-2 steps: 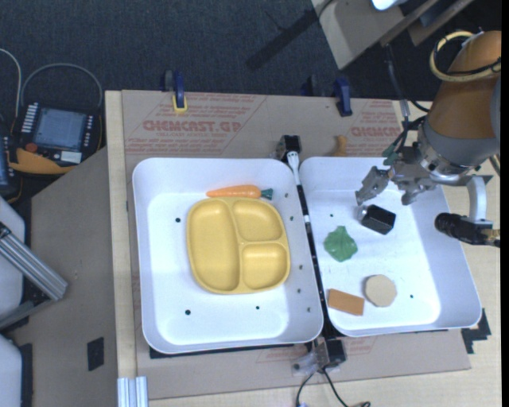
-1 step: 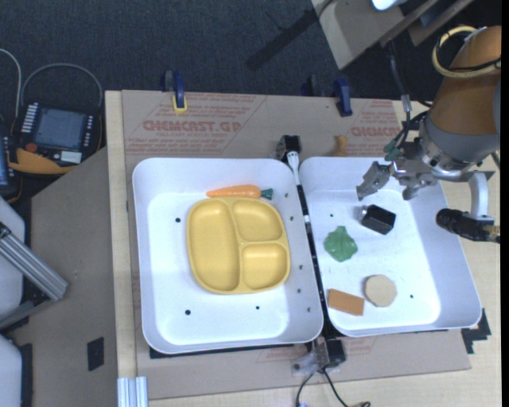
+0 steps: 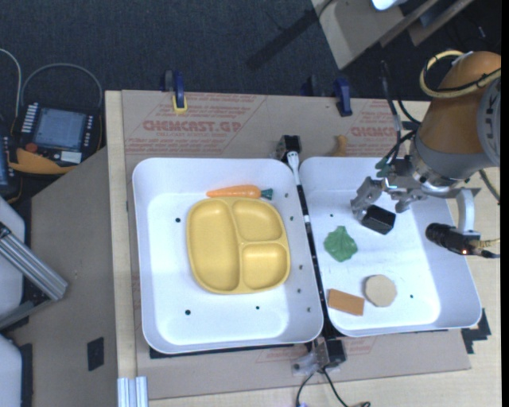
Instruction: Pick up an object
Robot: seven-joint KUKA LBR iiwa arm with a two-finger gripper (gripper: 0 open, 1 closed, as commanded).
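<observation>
Approach step: gripper (image 3: 384, 202) hung with its jaws apart just above the black block (image 3: 378, 219); next, descend and close.

Light is bright and even, falling from above. A blown-out white lamp glow (image 3: 387, 4) sits at the 1 o'clock edge. The shallow white plastic bin on the left (image 3: 159, 318) is nearly washed out toward 8 o'clock and greyer under its 12 o'clock wall. The yellow three-compartment plastic tray (image 3: 215, 238) has a soft sheen. The green crumpled leaf-shaped toy (image 3: 341, 243) casts only a thin, soft shadow. The dark carpeted floor (image 3: 119, 40) at 11 o'clock is dim. Red lettering (image 3: 191, 125) on the brown-board table (image 3: 119, 199) looks slightly blurred.
</observation>
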